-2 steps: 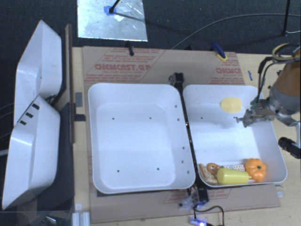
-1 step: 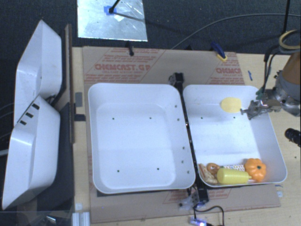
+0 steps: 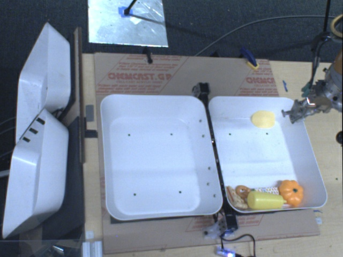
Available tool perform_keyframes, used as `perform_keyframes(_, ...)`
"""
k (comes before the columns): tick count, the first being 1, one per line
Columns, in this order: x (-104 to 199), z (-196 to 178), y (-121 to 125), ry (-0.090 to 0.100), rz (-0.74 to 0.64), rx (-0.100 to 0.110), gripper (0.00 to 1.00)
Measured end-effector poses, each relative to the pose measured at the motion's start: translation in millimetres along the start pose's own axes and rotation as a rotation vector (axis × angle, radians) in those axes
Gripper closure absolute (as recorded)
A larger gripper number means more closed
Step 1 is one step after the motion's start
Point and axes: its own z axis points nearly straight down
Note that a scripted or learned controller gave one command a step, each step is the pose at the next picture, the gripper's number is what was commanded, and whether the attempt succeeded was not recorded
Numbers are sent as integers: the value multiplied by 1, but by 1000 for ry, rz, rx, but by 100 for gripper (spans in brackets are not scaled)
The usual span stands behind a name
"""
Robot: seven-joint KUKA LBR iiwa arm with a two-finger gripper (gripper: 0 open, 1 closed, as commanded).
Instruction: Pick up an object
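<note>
- The worktop [image 3: 161,68] carries a brown cardboard sheet, and two shallow white bins sit side by side on it.
- The left bin [image 3: 110,143] lies directly beside the right bin, their inner walls touching along a dark centre divider.
- The right bin [image 3: 311,159] serves as the landmark for all positions below. It holds every loose object in view.
- Two spare white bins [image 3: 37,143] lean stacked at the far left, well apart from the right bin and beyond the left bin.
- A shiny metal plate [image 3: 127,15] lies behind the left bin, well apart from the right bin.
- The hand [image 3: 293,114] sits at the right bin's far right edge, just over its rim. Its fingers are too small and blurred to judge, so I cannot tell how wide it stands. No object is visible between them.
- A pale yellow round object [image 3: 263,119] lies in the right bin's far portion, near the hand but apart from it.
- A yellow cylinder-like object [image 3: 263,200] lies against the right bin's near wall.
- An orange pumpkin-like object [image 3: 291,191] touches the yellow cylinder's right end, in the right bin's near right corner.
- A small tan pretzel-like object [image 3: 239,193] lies at the right bin's near left corner, just beside the cylinder.
</note>
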Motion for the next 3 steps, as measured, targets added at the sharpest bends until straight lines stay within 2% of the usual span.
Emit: perform_keyframes(3, 171, 10, -19, 2, -3, 5, 100)
